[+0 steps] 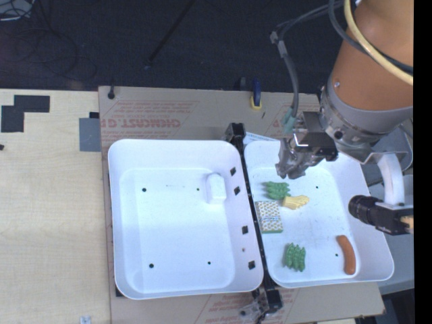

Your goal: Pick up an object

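Judged likeliest target: green leafy toy (pixel 277 190), nearest to the gripper (pixel 293 169). Probably light, moulded from plastic or soft rubber, so little weight to lift but some give under pressure. Likely awkward at the frilled edges; best taken across the narrow middle, squarely, to avoid squirting it sideways. No sign of fragility.

Looks small, bright green, lobed and ragged in outline, lying flat.

Found in the right bin (pixel 368 181), toward its upper left, just beside a yellow piece (pixel 295 202) and near a patterned block (pixel 269 217) against the dividing wall. Also noted in the same bin: a second green piece (pixel 294 256) lower down, well apart, and an orange sausage (pixel 347 254) at the lower right. Noted in the left bin (pixel 128 248): one white object (pixel 216 187).

Gripper hangs just above and right of the green toy, apparently apart from it. Cannot tell whether spread or closed; nothing seen held.
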You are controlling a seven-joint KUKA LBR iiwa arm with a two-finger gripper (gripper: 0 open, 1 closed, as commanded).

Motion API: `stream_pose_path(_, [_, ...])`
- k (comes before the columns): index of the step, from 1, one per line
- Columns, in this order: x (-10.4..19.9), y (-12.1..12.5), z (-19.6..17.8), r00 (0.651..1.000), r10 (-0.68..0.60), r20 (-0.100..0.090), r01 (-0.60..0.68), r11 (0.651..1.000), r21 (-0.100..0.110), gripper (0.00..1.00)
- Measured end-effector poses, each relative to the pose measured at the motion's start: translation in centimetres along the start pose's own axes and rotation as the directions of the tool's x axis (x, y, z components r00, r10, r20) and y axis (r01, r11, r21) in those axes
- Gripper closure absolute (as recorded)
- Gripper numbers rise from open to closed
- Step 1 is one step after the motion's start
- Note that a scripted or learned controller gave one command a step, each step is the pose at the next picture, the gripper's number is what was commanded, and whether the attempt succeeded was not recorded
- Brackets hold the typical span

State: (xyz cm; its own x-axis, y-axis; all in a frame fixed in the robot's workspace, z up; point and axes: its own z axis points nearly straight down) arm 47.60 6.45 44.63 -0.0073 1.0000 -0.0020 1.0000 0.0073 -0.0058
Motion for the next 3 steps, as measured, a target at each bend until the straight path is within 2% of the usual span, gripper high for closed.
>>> stream_pose_path(3, [0.2, 0.1, -2.8, 1.0, -0.023, 0.002, 0.023, 1.0, 0.011, 1.0])
